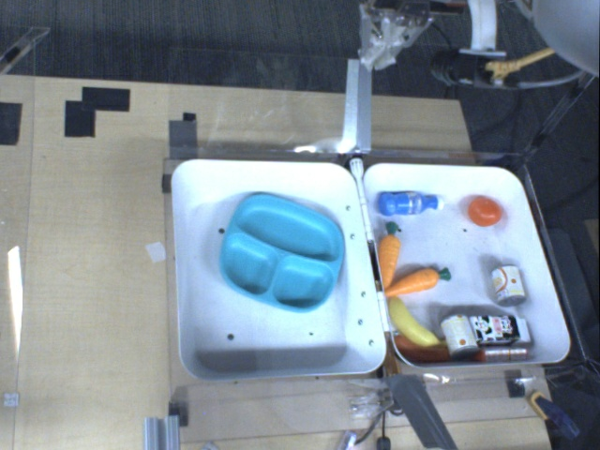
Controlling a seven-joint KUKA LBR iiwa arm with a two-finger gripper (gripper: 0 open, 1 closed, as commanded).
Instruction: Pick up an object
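Raised arm point(561, 7), grey and blurred at the upper right, judged closest to the lens because it stands high above the bench; claw point(385, 41) hangs beyond the far rims of both bins, above the metal post point(358, 101) at their shared corner. Spread or pressed together: cannot tell. It is well apart from every object, so the pick looks not yet begun.

Left bin point(187, 251): white, shallow. Holds one blue divided tray point(281, 251), lying flat near the middle; broad and low, likely awkward to pinch except at its rim.

Right bin point(450, 242): white, shallow. Holds the small goods, the likelier targets:
- printed carton point(494, 327), on its side against the near wall, touching a small can point(457, 334);
- banana point(412, 322), near corner, beside the can, resting over a dark red item point(420, 349);
- two carrots: one point(418, 281) lying across, one point(388, 255) along the dividing wall, their tips close together;
- blue bottle point(407, 202), on its side, far corner;
- round orange fruit point(484, 211), standing alone, with room around it;
- little tub point(507, 282), near the right wall, standing alone.
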